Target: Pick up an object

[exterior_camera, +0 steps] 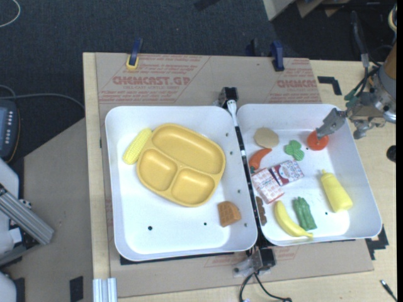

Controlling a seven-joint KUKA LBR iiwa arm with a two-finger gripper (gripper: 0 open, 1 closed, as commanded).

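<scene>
Dark carpet surrounds the tabletop [189,74], a sheet of board clamped at its far edge, and on it I have two white bins side by side. My left bin [119,168] carries a yellow divided tray [181,163], a corn cob [136,145] just beside its left rim, and a brown biscuit-like piece [229,213] near the bin's near right corner. My right bin [365,194] is the busy one: a tan round piece [266,136], a red pepper [259,157], a green leafy piece [293,149], a red-and-white packet [278,178], a banana [288,220], a green pod [305,213], a yellow bottle [335,190] and a red tomato-like piece [318,141] towards the far right.

I judge I am in the approach step. My pincer [332,123] hangs at the far right of the right bin, its tip just above and touching or nearly touching the tomato-like piece (I cannot tell whether it is spread or pressed together from this slant). Nothing is visibly gripped.

Next I would want the pincer centred over that red piece, lowered squarely so a finger passes each side, then closed and lifted; the bin wall close by could block one side
</scene>
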